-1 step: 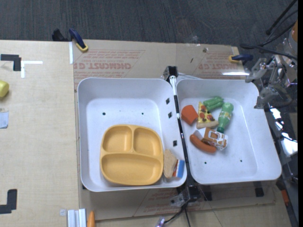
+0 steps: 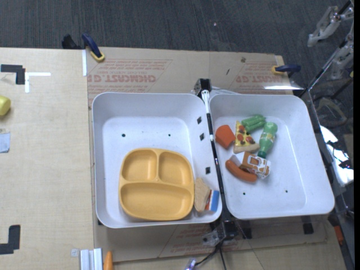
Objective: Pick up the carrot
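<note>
Though near rim [image 2: 214, 153], carrot [image 2: 225, 135] beside pizza [image 2: 244, 138]

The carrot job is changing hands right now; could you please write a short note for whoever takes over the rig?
Gripper: at the far upper right, outside both bins and well away from the carrot.
Carrot: lying in the right bin, close to its left wall, just left of the pizza slice.
Done: nothing yet; the carrot is not picked up.
Left: move over the right bin, come down on the carrot, grasp it and lift.
</note>
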`<move>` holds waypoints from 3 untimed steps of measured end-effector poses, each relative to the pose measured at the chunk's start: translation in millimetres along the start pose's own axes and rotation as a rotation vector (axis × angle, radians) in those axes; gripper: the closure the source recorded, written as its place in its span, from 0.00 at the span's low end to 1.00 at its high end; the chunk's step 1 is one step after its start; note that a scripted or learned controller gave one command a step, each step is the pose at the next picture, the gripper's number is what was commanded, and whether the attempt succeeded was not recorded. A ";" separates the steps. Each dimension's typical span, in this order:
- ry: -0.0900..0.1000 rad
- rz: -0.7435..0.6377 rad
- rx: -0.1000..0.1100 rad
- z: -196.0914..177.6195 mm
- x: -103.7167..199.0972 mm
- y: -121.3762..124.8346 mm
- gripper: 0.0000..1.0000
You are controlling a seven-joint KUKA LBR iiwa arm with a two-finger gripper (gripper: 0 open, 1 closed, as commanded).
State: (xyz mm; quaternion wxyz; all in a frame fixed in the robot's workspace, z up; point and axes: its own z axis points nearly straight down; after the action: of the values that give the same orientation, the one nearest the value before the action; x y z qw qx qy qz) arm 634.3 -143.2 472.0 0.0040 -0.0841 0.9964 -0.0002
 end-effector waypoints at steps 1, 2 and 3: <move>-0.006 0.000 0.002 -9.1 -2.1 -0.2 1.00; -0.006 0.000 0.001 -9.1 -2.1 0.0 0.00; -0.012 -0.001 0.003 -18.5 -4.2 -0.3 1.00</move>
State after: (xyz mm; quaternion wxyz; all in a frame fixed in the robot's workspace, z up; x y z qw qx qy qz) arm 638.3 -142.8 490.5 0.0103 -0.0844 0.9964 -0.0013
